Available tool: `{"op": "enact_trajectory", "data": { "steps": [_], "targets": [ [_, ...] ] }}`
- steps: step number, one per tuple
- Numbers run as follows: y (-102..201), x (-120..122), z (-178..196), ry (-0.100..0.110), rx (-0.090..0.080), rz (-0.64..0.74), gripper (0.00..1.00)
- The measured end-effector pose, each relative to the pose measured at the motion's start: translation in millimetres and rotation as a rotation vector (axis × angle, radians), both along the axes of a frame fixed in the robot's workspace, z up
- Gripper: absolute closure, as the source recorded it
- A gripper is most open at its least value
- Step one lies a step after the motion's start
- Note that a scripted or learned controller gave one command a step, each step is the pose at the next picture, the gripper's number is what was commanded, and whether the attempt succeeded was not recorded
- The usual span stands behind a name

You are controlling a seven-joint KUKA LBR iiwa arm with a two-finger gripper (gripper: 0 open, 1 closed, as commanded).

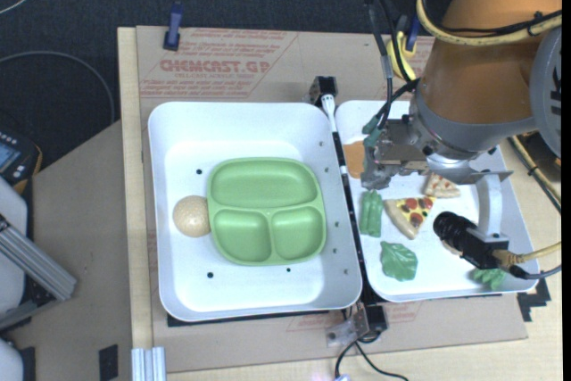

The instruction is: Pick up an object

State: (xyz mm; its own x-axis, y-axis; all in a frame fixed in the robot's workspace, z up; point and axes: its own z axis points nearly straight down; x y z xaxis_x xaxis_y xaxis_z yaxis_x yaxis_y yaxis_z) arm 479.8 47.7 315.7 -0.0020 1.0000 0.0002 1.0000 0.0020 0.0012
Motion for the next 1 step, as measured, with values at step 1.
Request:
{"op": "enact_trajectory", "data": {
  "steps": [1],
  "targets": [
    [-40.4, -0.8, -16.7, 0.005, 0.000, -0.007, 1.00]
  ]
}}
